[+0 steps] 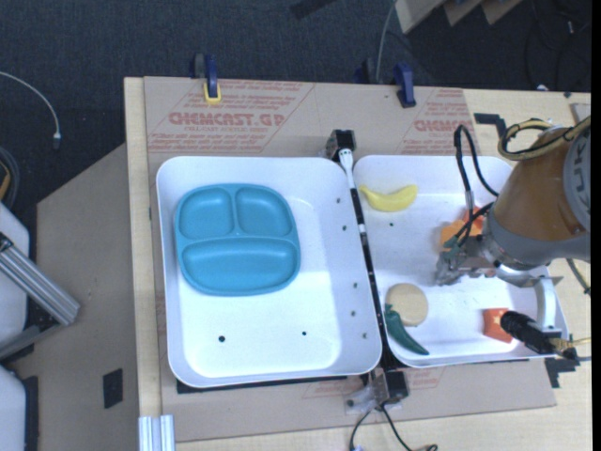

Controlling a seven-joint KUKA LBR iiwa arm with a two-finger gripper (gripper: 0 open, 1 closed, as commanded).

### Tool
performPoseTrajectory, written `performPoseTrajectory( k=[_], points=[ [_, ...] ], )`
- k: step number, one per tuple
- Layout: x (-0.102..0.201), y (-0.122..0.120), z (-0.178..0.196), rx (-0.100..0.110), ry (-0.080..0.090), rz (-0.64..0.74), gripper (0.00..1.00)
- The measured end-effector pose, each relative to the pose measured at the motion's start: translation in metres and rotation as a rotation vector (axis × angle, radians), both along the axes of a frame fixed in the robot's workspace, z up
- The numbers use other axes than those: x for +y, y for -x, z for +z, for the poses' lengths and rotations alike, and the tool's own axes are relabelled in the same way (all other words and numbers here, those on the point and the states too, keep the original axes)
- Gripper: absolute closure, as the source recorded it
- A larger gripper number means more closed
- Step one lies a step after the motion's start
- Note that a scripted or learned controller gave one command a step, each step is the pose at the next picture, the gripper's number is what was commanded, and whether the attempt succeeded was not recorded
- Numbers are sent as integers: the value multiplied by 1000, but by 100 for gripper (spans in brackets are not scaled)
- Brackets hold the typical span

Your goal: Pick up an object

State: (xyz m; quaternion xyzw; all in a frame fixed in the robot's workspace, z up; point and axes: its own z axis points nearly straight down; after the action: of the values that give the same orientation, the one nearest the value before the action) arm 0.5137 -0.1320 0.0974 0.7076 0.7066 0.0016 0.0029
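The end effector is seen low in the right bin, beside an orange object partly covered by the arm; whether it is open or closed cannot be told, and no grasp is confirmed. A straight vertical descent onto one item is advised. A banana lies near the far wall, a tan disc and green piece against the near rim. Open floor is noted mid-bin. The left bin carries a blue plate

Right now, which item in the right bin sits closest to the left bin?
The green item by the right bin's front-left corner, just below the round beige piece; the banana lies farther back.
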Motion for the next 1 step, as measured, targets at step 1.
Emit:
performPoseTrajectory(
  k=[1],
  points=[
    [5,8,51,2,0,2,100]
  ],
)
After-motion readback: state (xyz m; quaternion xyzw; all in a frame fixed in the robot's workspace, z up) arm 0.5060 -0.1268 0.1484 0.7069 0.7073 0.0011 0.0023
